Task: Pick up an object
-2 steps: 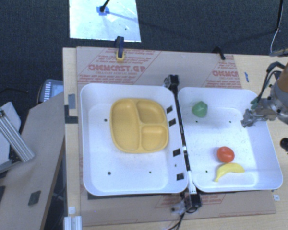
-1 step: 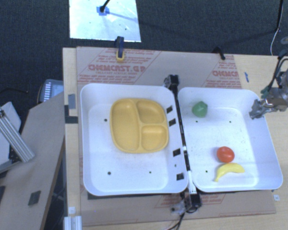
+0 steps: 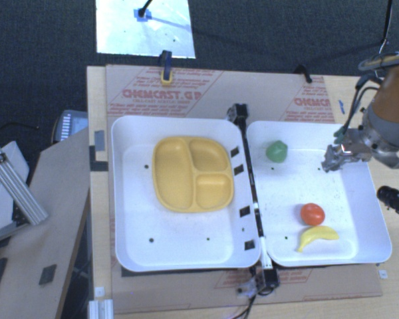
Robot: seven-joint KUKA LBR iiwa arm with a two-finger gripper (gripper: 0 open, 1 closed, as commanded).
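Plainly the hand (image 3: 333, 158), whose grip I cannot tell from this view, hangs over bare floor of the right bin (image 3: 366, 198), apart from the green ball (image 3: 276, 151), tomato (image 3: 312, 213) and banana (image 3: 317, 236), so a straight descent would likely grasp nothing.

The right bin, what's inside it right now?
Inside the right bin: a green ball, a red tomato and a yellow banana. The gripper hangs over its far right part, covering the floor beneath.

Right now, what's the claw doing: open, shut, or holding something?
Claw: cannot be told open or closed at this angle. It is above the right bin, with nothing seen between its tips; the green ball, tomato and banana lie apart from it.
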